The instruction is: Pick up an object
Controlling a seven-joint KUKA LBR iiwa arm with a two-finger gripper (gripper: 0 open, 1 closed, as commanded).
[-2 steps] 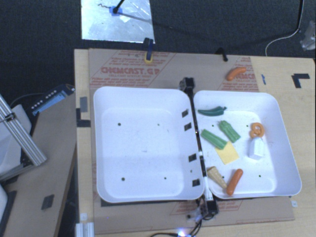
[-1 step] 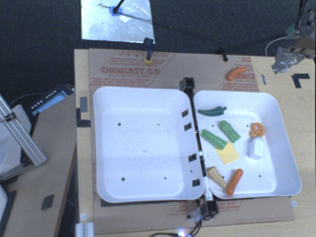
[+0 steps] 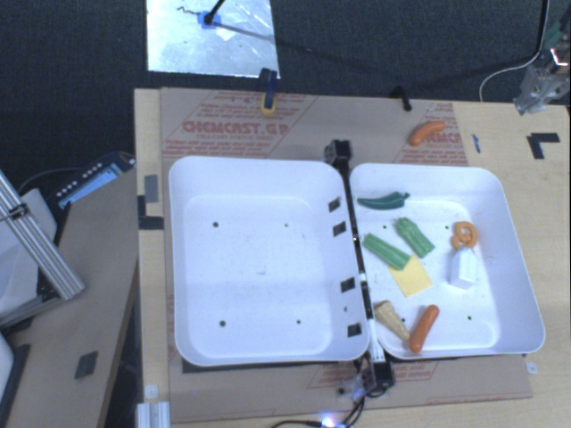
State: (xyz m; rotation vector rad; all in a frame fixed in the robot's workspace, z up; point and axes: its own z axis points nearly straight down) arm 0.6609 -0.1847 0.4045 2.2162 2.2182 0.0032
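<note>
Task not started, as far as you can judge. All candidate objects lie in right bin (image 3: 513,239): green pepper (image 3: 384,201), two green pieces (image 3: 386,251) (image 3: 415,236), yellow slab (image 3: 411,279), orange ring (image 3: 464,234), white block (image 3: 462,268), cone (image 3: 391,318), orange sausage (image 3: 423,327). Left bin (image 3: 192,266) bare. Second sausage (image 3: 426,133) on worktop (image 3: 294,123) beyond bins. Pincer state: cannot tell. Whole pick left for you.

text: "CHEMCAST GP" | on: brown sheet (image 3: 294,114) under the bins | red print

Gripper (image 3: 541,82), seemingly, at upper right
</note>
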